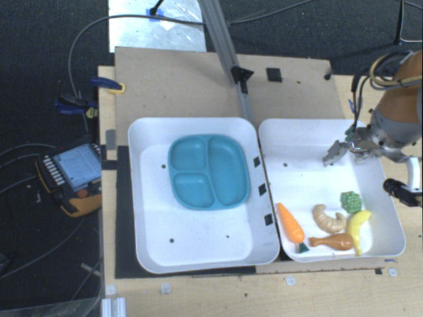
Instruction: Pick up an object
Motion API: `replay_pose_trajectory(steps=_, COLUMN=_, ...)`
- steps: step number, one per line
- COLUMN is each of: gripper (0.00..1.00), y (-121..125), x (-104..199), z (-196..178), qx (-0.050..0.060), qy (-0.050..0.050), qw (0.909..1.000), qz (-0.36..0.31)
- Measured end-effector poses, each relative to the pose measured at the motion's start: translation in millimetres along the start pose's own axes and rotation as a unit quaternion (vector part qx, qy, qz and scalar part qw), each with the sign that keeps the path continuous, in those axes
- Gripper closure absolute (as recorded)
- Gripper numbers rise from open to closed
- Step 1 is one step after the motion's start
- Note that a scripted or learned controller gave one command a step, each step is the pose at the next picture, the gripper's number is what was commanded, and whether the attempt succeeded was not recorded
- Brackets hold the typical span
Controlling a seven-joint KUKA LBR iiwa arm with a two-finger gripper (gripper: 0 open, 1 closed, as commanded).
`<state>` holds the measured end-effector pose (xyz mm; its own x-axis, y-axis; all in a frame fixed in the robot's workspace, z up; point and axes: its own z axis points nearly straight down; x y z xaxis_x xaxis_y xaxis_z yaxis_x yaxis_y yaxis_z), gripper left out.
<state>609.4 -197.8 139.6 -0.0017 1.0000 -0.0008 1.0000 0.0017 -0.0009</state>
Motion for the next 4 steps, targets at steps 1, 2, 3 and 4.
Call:
replay_pose_trajectory(steps=1, gripper=0.0, y=0, x=0, z=52, qx=0.0, qy=0.0, qw=1.0, qz=0.0)
replay_pose_trajectory(steps=2, gripper=1.0, y=2, x=0, z=38, qx=-0.003, qy=-0.001, qw=1.0, qz=0.0)
replay_pose_trajectory(steps=3, gripper=1.0, y=-1, x=8, z=-19, qx=-0.004, qy=0.0, qw=1.0, qz=-0.002)
replay_pose_trajectory(steps=4, gripper=1.0, y=-2, x=2, z=-65, qx=-0.003, qy=-0.001, qw=1.0, qz=-0.001)
